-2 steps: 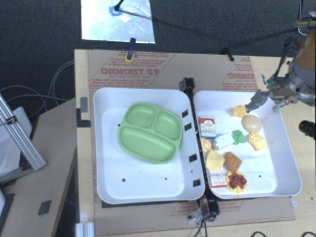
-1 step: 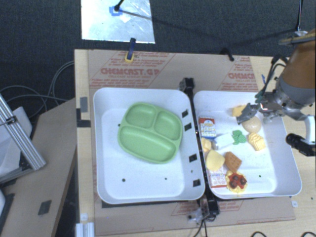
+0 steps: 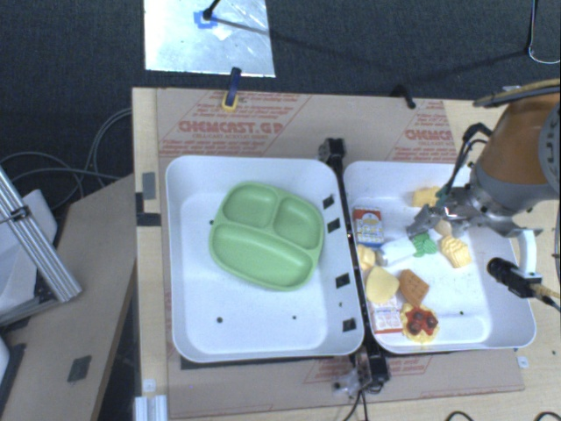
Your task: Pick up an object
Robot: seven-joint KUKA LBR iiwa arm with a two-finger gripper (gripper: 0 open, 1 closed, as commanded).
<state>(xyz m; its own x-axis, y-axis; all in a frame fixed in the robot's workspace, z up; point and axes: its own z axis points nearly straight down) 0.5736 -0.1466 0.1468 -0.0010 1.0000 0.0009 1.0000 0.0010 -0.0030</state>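
Bench (image 3: 289,117) under two white bins (image 3: 188,261)

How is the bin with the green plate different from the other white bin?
The left bin holds one big thing, a green divided plate; the right bin holds many small toy foods, like the yellow corn. The gripper is over the right bin, not the left bin. Both bins are white and shallow.
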